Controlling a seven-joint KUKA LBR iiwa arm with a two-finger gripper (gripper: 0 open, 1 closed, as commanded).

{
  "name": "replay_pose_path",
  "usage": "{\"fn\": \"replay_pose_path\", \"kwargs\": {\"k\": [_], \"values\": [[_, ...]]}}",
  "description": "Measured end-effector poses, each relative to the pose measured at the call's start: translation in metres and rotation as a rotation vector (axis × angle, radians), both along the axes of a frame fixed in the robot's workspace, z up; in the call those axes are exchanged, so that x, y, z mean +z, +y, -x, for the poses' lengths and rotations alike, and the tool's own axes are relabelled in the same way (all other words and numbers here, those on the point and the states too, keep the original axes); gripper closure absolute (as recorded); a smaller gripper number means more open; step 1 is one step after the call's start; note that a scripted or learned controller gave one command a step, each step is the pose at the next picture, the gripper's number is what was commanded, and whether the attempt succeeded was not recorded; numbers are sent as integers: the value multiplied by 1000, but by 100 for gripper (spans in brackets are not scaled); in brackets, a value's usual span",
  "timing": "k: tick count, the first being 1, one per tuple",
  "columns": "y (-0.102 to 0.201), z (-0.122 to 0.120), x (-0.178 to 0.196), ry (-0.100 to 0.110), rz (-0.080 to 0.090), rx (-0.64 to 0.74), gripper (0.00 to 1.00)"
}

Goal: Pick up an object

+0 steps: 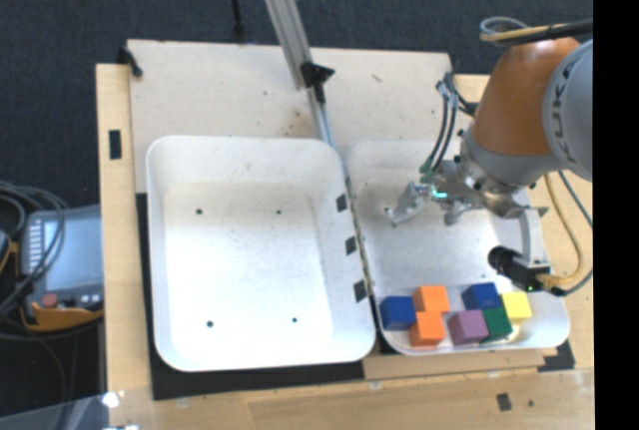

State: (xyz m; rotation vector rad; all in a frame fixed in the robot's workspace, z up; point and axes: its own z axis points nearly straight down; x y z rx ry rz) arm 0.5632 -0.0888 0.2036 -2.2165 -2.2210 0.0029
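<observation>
The pincer (pixel 407 207), fingers spread and holding nothing, hangs over bare floor in the right bin (pixel 379 159), well apart from the blocks (pixel 454 315) along its near edge.

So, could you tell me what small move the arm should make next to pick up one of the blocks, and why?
Probably a short move toward the near edge of the right bin, to bring the gripper over the blocks. It sits mid-bin above bare floor with nothing between its fingers, while the blocks cluster along the near wall; the blue block and the orange block look closest.
</observation>
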Motion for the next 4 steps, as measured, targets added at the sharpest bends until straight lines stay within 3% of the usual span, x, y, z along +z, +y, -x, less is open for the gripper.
{"fn": "replay_pose_path", "kwargs": {"k": [1, 2, 3, 4], "values": [[-1, -1, 2, -5, 1, -3, 0], [-5, 9, -46, 1, 3, -4, 0], [0, 3, -104, 1, 2, -8, 0], [-1, 2, -106, -4, 0, -7, 0]]}}
